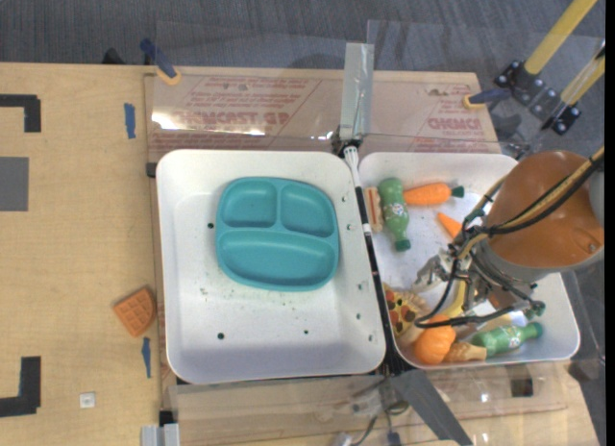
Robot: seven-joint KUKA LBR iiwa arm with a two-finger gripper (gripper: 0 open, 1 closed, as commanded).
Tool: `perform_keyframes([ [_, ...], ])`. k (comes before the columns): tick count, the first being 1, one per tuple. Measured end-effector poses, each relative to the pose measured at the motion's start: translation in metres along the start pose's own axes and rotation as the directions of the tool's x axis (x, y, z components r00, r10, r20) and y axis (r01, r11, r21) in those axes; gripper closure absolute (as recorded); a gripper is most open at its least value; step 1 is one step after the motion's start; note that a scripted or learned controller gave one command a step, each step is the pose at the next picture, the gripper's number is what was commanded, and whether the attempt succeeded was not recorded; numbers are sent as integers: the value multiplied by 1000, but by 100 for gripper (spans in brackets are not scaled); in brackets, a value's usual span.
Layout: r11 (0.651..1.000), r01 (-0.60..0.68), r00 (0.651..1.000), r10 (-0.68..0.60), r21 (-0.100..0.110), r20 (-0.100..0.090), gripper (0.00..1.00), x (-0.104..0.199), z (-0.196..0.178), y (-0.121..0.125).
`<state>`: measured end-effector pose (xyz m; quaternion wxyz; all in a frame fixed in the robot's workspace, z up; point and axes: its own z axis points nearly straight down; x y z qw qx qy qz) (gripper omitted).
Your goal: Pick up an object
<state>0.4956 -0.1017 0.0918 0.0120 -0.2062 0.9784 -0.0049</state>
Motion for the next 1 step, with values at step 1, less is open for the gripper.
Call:
perform_keyframes([
  [1, 1000, 16, 1000, -16, -5, -2, 0, 16, 1, -37],
])
